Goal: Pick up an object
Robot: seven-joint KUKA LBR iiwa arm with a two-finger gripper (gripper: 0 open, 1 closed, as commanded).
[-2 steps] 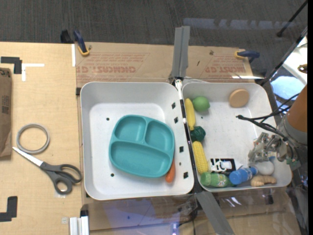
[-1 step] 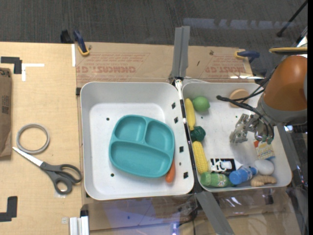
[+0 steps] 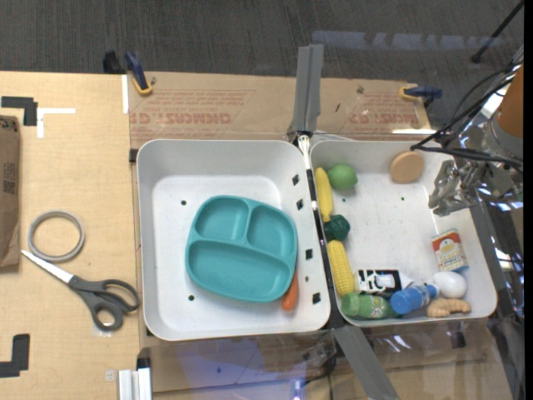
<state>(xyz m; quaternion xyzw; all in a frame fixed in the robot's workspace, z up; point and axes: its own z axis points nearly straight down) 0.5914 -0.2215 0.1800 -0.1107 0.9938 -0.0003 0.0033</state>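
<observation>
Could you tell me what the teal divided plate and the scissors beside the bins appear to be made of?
The teal divided plate looks like moulded plastic: uniform colour, soft sheen, rounded compartment ridges. The scissors seem to have bright metal blades, pale and reflective, with grey handles that are probably plastic, matte and thick-looped. Neither material can be confirmed from appearance alone.

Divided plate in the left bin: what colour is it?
Teal, plain with no pattern. The divided plate shows clearly in the camera view, lying flat in the left bin.
</observation>
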